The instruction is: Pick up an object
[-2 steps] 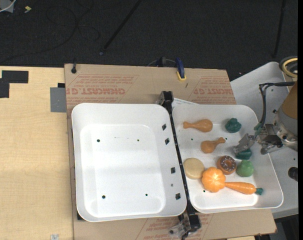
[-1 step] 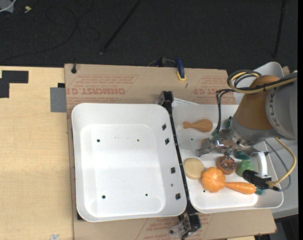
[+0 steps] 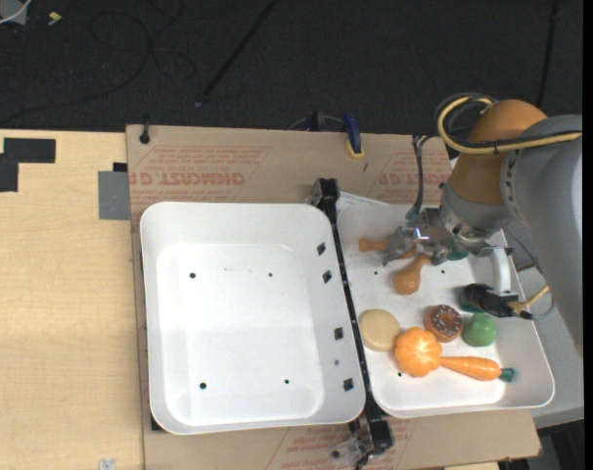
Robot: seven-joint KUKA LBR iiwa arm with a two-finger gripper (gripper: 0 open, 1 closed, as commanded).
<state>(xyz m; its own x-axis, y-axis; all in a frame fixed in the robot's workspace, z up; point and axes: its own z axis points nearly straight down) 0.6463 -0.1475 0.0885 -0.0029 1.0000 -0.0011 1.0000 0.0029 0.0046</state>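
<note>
Nearest in the right bin (image 3: 536, 385), a carrot (image 3: 470, 367) and a small pumpkin (image 3: 418, 352) are seen lying, touching each other. Just behind them a pale round piece (image 3: 379, 328), a brown donut (image 3: 443, 322) and a green ball (image 3: 480, 330) rest. Farther back the tool (image 3: 421, 246) is lowered over a brown drumstick-like toy (image 3: 406, 279). Whether it is open or closed cannot be told. Nothing is judged lifted yet; the grasp and the lift are left.

I see dark carpet (image 3: 277, 47) with loose cables (image 3: 228, 67) behind, pale wooden bench (image 3: 52, 311), brown cardboard sheet (image 3: 238, 160) beneath the bins
</note>
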